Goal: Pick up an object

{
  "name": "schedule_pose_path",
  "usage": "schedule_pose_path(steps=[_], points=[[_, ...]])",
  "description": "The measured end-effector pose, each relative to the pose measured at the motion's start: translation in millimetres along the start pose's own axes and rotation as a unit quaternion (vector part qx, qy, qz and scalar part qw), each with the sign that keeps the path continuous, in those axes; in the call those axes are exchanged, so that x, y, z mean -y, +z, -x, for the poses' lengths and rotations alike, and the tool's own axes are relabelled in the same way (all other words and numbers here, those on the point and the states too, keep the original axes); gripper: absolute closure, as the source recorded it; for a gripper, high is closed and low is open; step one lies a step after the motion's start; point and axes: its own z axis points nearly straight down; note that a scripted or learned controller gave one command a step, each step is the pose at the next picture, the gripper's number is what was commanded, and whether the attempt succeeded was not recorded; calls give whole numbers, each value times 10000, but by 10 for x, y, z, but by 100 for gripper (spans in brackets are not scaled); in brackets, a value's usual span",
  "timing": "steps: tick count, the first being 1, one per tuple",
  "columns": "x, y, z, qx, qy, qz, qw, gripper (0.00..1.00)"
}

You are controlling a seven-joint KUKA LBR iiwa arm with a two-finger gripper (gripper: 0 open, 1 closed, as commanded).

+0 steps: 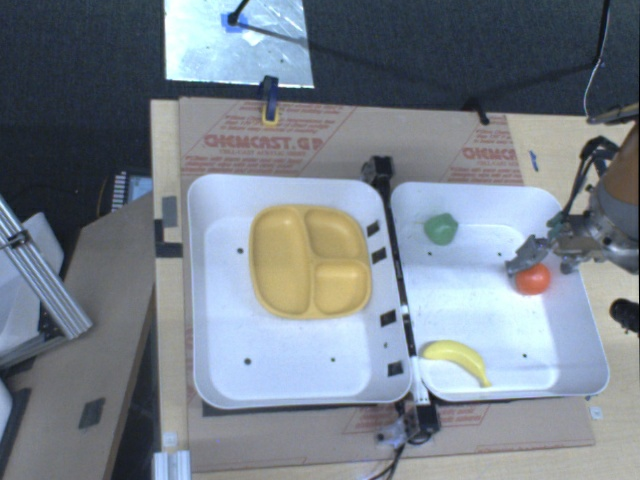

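Gripper (528, 258) beside tomato (533, 280), right bin (500, 383)

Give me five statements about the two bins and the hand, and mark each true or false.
1. The yellow divided plate lies in the left bin. True.
2. The banana lies on the plate. False: it lies in the right bin, near the front edge.
3. The hand is right by the orange-red ball. True.
4. The green object sits in the left bin. False: the right bin.
5. The right bin contains three objects. True.
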Motion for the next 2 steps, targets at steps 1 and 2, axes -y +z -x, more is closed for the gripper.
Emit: schedule_pose_path(steps=[1,2], points=[[-26,-52,-2,12,-12,50,10000,0],[-3,566,-46,2,-1,26,10000,0]])
